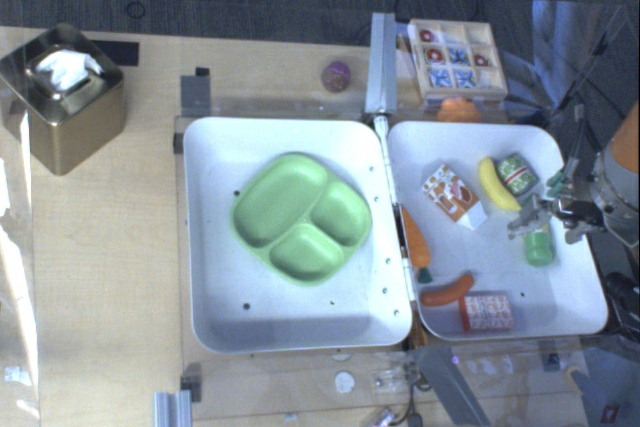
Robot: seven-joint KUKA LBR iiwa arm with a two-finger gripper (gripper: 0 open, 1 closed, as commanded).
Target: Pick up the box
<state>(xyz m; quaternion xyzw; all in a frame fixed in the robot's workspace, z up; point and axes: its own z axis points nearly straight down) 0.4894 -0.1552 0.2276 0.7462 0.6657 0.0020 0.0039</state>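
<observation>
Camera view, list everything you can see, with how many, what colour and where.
Plate: one, green, three compartments, left bin.
Left bin: one, white, bench centre.
Right bin: one, white, beside the left bin.
Box: one, white and red, upper middle of right bin.
Banana: one, yellow, right of the box.
Green packet: one, beside the banana.
Green bottle: one, right side of right bin, under the gripper.
Carrot: one, orange, left edge of right bin.
Sausage: one, red, front of right bin.
Can: one, red and white, front of right bin.
Tissue box: one, tan, far left.
Ball: one, purple, behind the bins.
Game board: one, behind right bin.
Gripper: one, grey, over right bin.
</observation>
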